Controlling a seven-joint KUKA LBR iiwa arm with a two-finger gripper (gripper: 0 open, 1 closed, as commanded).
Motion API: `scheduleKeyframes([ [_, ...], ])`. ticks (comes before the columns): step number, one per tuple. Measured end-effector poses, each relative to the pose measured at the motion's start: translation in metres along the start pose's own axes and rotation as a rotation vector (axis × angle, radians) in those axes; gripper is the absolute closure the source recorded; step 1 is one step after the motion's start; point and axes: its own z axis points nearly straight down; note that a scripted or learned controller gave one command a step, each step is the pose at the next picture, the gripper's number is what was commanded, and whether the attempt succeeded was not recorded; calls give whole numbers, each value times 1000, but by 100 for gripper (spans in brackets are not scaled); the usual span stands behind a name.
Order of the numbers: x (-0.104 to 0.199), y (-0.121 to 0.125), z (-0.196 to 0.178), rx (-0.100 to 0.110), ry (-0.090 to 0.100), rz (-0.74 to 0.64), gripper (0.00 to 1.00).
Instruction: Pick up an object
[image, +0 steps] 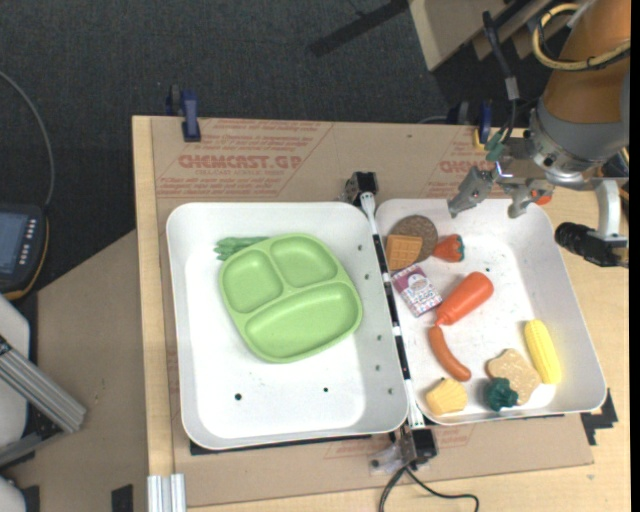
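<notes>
Yellow cheese wedge, front of right bin, well apart from open-fingered tool.

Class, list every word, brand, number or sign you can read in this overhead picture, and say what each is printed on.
"CHEMCAST GP": red print on the brown paper-covered board under the two white bins; the last letters are unsure.
Same red print, partly cut off, at the board's upper right: not fully readable.
Small pink and white packet in the right bin: print too small to read.
</notes>
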Motion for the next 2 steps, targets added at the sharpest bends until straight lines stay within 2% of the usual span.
scheduleKeyframes([
  [1,-14,-71,111,15,2,4,0],
  [2,-5,-108,173,5,1,2,0],
])
